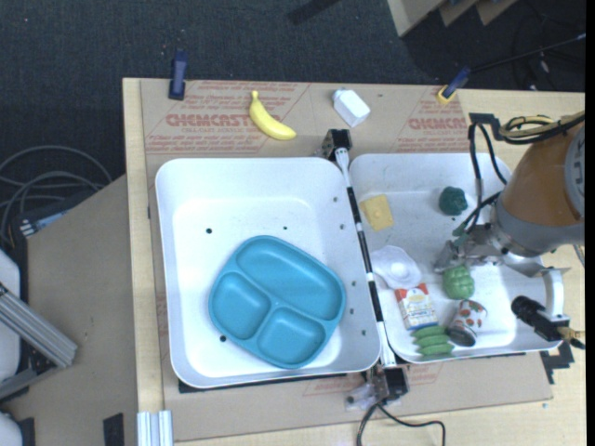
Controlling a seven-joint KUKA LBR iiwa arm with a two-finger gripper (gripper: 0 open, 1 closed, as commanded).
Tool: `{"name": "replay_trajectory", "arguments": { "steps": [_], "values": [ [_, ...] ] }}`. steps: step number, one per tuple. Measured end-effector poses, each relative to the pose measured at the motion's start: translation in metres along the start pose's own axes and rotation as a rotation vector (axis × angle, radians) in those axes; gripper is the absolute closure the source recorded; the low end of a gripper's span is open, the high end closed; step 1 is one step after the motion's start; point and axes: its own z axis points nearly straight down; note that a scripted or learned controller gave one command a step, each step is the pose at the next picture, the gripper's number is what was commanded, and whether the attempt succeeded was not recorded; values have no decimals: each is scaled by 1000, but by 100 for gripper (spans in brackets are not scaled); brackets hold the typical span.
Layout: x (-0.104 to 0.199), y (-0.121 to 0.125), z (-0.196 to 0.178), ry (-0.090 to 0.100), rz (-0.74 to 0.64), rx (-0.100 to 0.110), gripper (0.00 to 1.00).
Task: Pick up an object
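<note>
- Green and knobbly, the small round toy (pixel 457 282) I take for my target sits in the right bin (pixel 409 170), mid-way down, with my gripper (pixel 462 252) directly over its far side; whether the gripper is spread or pressed together I cannot tell from this slanted view.
- Crowding is my chief worry: a red-and-white carton (pixel 417 307), a green pod-shaped piece (pixel 433 340) and a speckled round item (pixel 468 317) lie just near of the toy, and a white cup (pixel 397 268) sits to its left. A descent slightly off line could land on a neighbour or shove the toy into them.
- The toy looks rounded, so I judge it could roll or squirt out sideways under an off-centre pinch.
- Cables (pixel 483 156) loop off the arm (pixel 544 198) above the bin's far side; I'd watch them for snagging on a lift.
- Well clear: a dark green ball (pixel 453 200) and a yellow block (pixel 377 212) farther off, the blue divided tray (pixel 276 300) in the left bin (pixel 186 189), and a banana (pixel 268 119) on the counter (pixel 149 137).
</note>
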Motion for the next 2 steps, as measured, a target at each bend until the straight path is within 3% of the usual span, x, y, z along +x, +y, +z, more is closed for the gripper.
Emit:
{"name": "replay_trajectory", "arguments": {
  "steps": [1,2],
  "values": [
    [69,14,0,1,0,1,100],
    [127,-5,-124,1,0,0,100]
  ]
}}
